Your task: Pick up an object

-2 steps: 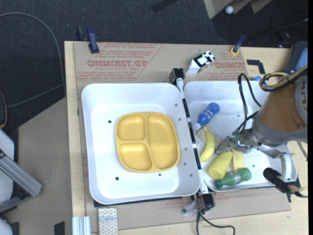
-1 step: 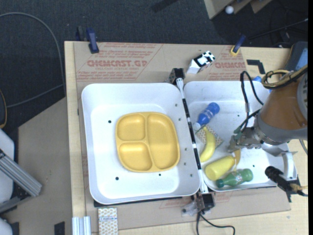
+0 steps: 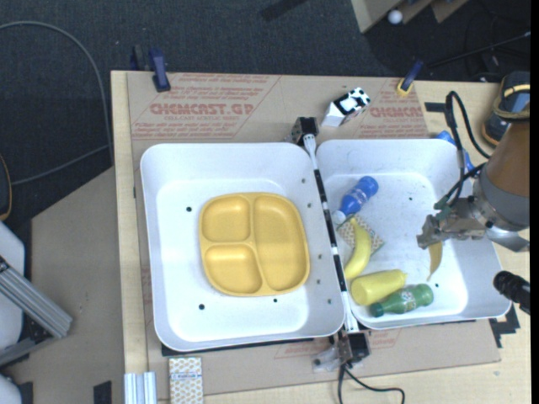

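The right bin (image 3: 404, 162) holds a blue bottle (image 3: 358, 195), a banana (image 3: 358, 255) lying on a small patterned packet (image 3: 368, 236), a yellow oblong object (image 3: 377, 284) and a green bottle (image 3: 404, 300) near the front wall. My gripper (image 3: 432, 244) hangs low over the right half of this bin, to the right of the banana. A thin brownish-yellow sliver (image 3: 434, 261) shows just under it; whether it is held is unclear.
The left bin (image 3: 168, 183) carries a yellow divided plate (image 3: 253, 244). A black-and-white object (image 3: 349, 103) lies on the cardboard behind the bins. Blue clamps (image 3: 157, 70) sit at the back edge. Black cables (image 3: 459, 133) run beside the arm.
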`<state>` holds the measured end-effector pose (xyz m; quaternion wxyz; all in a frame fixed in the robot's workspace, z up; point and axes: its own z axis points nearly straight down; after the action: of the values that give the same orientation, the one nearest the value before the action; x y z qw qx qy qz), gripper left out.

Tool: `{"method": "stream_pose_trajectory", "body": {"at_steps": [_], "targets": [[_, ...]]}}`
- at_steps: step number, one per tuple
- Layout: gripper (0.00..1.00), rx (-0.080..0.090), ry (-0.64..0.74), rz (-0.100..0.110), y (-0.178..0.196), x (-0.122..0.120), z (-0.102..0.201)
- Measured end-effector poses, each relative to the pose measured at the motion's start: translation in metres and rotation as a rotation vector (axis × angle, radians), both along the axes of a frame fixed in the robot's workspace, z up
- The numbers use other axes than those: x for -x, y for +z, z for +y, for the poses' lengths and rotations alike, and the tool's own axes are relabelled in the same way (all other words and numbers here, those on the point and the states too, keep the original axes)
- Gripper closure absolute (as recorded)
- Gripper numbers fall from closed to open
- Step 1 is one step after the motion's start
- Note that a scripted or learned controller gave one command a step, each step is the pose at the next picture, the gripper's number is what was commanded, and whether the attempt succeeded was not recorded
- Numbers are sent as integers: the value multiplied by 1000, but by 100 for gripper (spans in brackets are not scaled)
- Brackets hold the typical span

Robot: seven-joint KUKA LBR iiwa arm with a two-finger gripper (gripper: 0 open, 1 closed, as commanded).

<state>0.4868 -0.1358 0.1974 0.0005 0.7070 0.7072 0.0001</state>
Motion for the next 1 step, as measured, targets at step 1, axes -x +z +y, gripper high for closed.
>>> {"method": "stream_pose_trajectory", "body": {"at_steps": [1], "targets": [[100,0,1,0,42,-37,62]]}}
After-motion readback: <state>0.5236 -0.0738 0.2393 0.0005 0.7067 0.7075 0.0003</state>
